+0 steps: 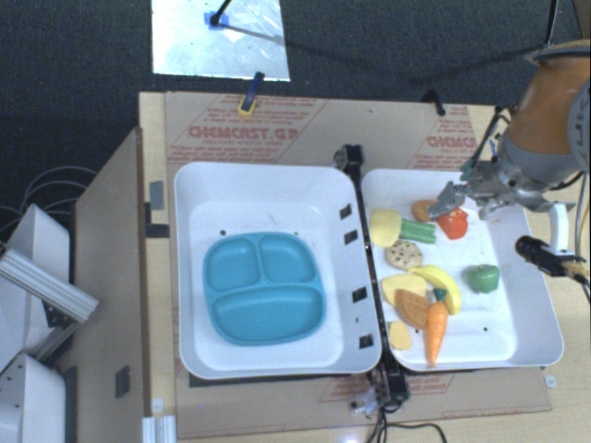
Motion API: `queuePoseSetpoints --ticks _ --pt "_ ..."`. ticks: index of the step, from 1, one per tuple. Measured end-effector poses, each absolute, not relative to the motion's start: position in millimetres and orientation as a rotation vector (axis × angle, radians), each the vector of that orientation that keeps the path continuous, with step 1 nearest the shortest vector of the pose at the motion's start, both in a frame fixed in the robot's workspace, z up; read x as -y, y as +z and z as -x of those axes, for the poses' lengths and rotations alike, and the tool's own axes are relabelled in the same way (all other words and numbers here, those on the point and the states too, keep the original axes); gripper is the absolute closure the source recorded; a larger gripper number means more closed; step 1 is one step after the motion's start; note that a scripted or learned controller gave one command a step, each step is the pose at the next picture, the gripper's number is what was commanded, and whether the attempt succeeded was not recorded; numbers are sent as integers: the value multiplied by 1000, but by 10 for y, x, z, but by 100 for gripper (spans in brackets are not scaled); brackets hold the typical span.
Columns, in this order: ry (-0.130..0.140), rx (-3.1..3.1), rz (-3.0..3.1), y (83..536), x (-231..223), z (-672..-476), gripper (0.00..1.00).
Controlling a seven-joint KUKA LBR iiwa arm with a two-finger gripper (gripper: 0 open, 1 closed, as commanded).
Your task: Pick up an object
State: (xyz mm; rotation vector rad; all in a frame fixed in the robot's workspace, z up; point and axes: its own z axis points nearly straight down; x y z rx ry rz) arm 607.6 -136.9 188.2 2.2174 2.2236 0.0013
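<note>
From above, the gripper (459,201) hung low over the right bin (526,340), just above a red toy (452,224) beside a green piece (417,232); whether it was released or clenched, I cannot tell.

Blue tray (265,287), orange carrot (435,330), green pepper (482,278) (speckled cookie (404,254)).

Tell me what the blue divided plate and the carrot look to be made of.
Blue divided plate: probably molded plastic, going by its uniform light-blue color, soft sheen and rounded compartment ridges. Carrot: likely toy plastic, since it is smooth and evenly orange with a slight gloss and a green cap; rubber can't be ruled out.
</note>
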Motion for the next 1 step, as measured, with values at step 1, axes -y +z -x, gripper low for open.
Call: queuePoseSetpoints --ticks 1 --pt "-2 -2226 -2223 797 1055 -5572 0"
